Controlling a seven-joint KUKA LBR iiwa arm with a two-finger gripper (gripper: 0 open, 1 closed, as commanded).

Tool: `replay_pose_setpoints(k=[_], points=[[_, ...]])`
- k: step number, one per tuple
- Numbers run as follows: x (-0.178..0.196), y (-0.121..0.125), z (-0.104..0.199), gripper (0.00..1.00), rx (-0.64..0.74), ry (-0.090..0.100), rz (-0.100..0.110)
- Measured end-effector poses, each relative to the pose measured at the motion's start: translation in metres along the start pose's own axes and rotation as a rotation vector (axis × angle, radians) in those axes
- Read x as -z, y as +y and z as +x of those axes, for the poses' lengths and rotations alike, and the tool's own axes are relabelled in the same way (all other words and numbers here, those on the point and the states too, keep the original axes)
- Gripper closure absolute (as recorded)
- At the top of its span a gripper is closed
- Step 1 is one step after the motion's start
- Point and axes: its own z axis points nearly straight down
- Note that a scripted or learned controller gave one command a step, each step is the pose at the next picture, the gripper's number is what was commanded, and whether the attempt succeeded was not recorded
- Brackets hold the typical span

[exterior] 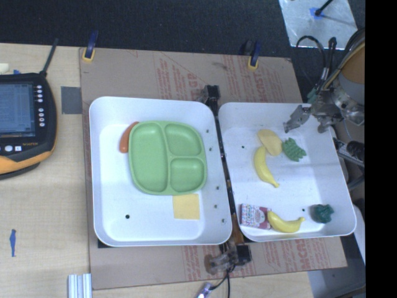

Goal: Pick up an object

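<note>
In the right bin [322, 172] lie a yellow banana [265, 166], a pale yellow piece [270, 140], a green leafy toy [294, 149], a second banana [285, 223], a small red-and-white packet [252, 216] and a dark green piece [321, 213]. My gripper [309, 124] hangs over the bin's far right part, just right of and above the leafy toy. Its fingers stand spread, open, with nothing between them.
The left bin [105, 185] holds a green divided plate [167, 157], an orange-red piece [126, 136] tucked at the plate's left edge, and a yellow square slice [187, 207]. A tablet-like pendant [22, 120] lies on the bench at far left.
</note>
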Motion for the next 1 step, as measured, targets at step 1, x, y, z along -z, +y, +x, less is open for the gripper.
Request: replay_pose_setpoints(k=[1], points=[[-0.0757,-0.014,0.0903,0.0,0.002,0.0,0.003]])
